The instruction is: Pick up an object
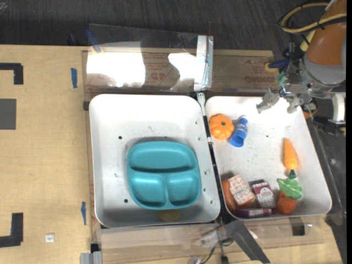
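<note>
The right bin (pixel 264 147) holds a small orange pumpkin (pixel 221 126) with a blue bottle (pixel 238 132) touching its right side. A carrot (pixel 290 154) lies near the bin's right wall. Along the front sit two small printed boxes (pixel 240 190) (pixel 263 193) and a green-leafed orange piece (pixel 288 194). My gripper (pixel 279 104) hangs over the bin's back right corner, open, with nothing between its fingers. It is well to the right of the bottle and behind the carrot.
The left bin (pixel 110 125) carries a teal divided plate (pixel 164 173) at its front middle. A clear plastic sheet (pixel 148 65) stands behind the bins. Yellow and blue cables (pixel 300 15) loop by the arm at the upper right.
</note>
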Robot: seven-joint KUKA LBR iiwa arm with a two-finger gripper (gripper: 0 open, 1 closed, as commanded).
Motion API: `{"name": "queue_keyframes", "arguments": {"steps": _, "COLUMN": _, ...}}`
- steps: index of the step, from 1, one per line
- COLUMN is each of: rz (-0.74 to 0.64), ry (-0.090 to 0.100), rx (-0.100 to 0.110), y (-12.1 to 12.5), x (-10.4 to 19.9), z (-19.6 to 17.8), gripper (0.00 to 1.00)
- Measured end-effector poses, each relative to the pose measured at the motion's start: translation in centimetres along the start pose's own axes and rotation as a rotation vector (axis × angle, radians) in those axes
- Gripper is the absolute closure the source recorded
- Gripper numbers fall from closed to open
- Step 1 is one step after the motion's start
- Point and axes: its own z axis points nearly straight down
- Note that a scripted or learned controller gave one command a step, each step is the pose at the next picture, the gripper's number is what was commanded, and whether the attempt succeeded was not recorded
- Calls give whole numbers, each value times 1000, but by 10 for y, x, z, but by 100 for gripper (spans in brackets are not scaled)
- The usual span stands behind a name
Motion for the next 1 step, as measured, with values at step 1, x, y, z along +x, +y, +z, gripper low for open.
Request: {"name": "queue_keyframes", "arguments": {"steps": 1, "rz": -80, "ry": -6, "rx": -27, "y": -9, "x": 14, "z": 85, "gripper": 0}}
